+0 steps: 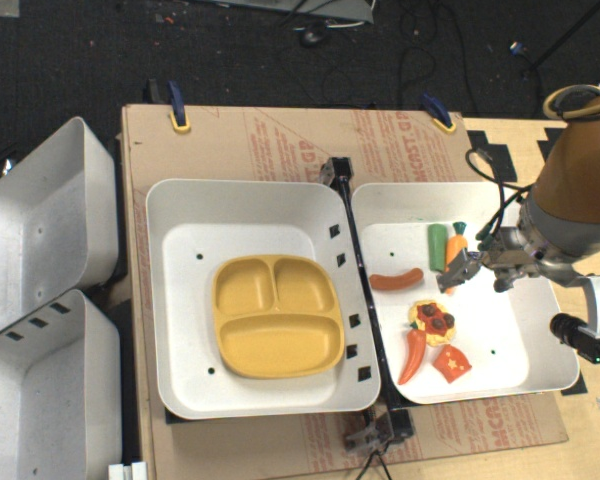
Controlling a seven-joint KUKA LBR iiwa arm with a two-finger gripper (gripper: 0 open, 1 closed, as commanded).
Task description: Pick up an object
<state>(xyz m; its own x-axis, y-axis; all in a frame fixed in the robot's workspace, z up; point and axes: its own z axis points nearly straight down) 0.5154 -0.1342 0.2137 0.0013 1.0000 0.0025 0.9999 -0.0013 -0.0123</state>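
The right bin holds several toy foods. A brown sausage lies near its left wall, with a green stick and an orange carrot behind it. Toward the front are a yellow piece with red toppings, a red chili pepper and a red wedge. My gripper hangs over the bin's middle, just right of the carrot and above the yellow piece. Its two dark fingers stand apart, open, with nothing between them.
A yellow divided plate lies in the left bin. A black divider separates the two bins. Spare white bins stand off the bench at the left. Cables trail near the arm at the right.
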